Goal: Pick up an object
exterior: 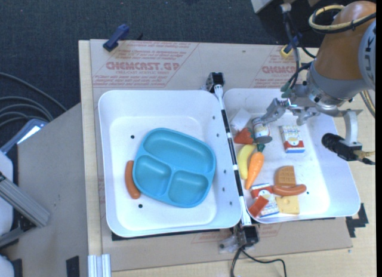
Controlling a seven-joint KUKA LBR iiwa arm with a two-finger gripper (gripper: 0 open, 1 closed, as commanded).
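Observation:
My gripper point(261, 132) reaches down-left from the grey and orange arm into the right bin point(334, 174). Its tip hangs over the bin's left part, just above an orange carrot point(255, 167) and beside a red piece point(243, 137). A yellow banana point(244, 157) lies left of the carrot. To the right of the tip is a small red and white carton point(292, 139). Near the front, a sausage point(289, 190) rests on a slice of toast point(286, 176), next to another red and white pack point(263, 204).
The left bin point(113, 120) holds a blue divided tray point(173, 167) with a sausage point(131, 179) at its left side. A black divider rail point(228, 144) runs between the bins. The arm's body point(340, 61) looms over the right bin's back corner.

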